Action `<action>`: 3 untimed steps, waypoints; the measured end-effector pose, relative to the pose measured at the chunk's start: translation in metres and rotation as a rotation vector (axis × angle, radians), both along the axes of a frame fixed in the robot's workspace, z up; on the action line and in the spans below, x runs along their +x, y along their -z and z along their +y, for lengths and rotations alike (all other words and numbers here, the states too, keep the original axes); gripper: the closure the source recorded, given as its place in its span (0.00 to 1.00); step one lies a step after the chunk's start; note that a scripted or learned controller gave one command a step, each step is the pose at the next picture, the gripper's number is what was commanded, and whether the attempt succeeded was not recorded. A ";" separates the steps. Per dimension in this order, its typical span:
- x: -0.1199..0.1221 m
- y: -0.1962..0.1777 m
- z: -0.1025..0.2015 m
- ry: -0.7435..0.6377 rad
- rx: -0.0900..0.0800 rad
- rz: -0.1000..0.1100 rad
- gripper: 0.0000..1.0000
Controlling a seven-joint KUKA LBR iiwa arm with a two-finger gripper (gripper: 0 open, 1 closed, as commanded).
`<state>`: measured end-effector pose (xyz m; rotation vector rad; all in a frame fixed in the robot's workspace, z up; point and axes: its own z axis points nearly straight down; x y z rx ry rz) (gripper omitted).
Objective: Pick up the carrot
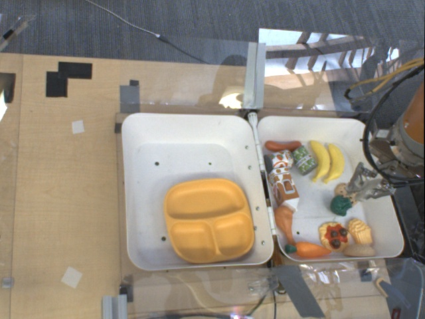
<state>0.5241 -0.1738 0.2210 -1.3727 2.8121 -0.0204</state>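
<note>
Table: tan surface filling the left of the frame, carrying two white bins side by side.
Left bin: centre of the frame; holds a yellow tray with three compartments, lying in its lower half.
Right bin: right of centre; holds all the toy food.
Right bin, left column: sausage at the top, cartons beneath it, an orange-pink piece lower down.
Carrot: lower edge of the right bin, just left of a pizza slice; orange, slim.
Carrot axis: roughly level with the frame's bottom edge, tilted slightly, thicker end to the right as far as can be judged.
Right bin, middle: green can, two bananas, broccoli.
Pincer: right side of the right bin, just above and right of the broccoli; fingers look parted with nothing between them.
Key relation: carrot lies below and to the left of the pincer, with the broccoli and pizza slice between them.
Move required (judgement): travel down-left, then turn the fingers to close across the carrot's short width.
Risk (judgement): pizza slice touches or nearly touches the carrot; little finger room on that side.
</note>
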 end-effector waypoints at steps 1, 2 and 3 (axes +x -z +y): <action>0.029 0.052 0.048 -0.403 0.005 0.012 1.00; -0.037 0.109 0.051 -0.443 0.005 0.017 1.00; -0.034 -0.007 0.020 -0.637 -0.006 0.005 1.00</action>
